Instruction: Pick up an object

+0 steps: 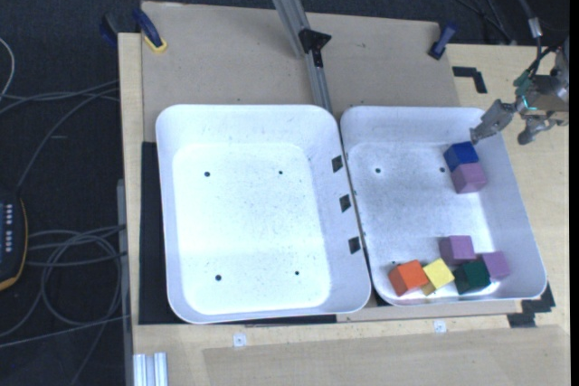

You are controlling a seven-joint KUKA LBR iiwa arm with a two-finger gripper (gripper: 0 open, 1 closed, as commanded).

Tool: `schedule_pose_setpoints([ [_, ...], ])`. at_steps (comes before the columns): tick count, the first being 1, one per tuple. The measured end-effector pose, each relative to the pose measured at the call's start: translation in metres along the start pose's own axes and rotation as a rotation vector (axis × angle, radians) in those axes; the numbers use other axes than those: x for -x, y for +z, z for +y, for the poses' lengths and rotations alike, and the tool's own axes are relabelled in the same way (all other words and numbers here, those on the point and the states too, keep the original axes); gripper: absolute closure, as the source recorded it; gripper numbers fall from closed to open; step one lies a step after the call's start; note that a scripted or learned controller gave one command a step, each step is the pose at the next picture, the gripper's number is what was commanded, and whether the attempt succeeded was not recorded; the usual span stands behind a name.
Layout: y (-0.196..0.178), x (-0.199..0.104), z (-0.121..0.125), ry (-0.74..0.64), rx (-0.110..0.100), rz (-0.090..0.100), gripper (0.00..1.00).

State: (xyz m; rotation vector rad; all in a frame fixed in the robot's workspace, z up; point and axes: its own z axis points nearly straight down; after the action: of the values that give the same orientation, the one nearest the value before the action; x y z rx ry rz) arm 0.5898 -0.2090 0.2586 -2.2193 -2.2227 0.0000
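2 white bins sat side by side on bench [271, 59]. Left bin [181, 131] bare white w/ a few dark dots. Right bin [398, 127] held 7 blocks: blue block [460, 154] touching purple block [469, 177] near far-right wall; along near edge a cluster of orange block [408, 276], yellow block [439, 273], green block [470, 275], plus 2 more purple, 1 behind [457, 248] and 1 at right [495, 264]. Gripper [512, 124] was at right bin's far-right corner, over rim, fingers spread apart, nothing between them. Blue block lay just beside left fingertip, not touching.
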Motion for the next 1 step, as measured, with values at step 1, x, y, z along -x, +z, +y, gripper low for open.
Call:
schedule_pose_setpoints([
  [1, 0.0, -0.0001, 0.0, 0.0, 0.0, 0.0, 0.0],
])
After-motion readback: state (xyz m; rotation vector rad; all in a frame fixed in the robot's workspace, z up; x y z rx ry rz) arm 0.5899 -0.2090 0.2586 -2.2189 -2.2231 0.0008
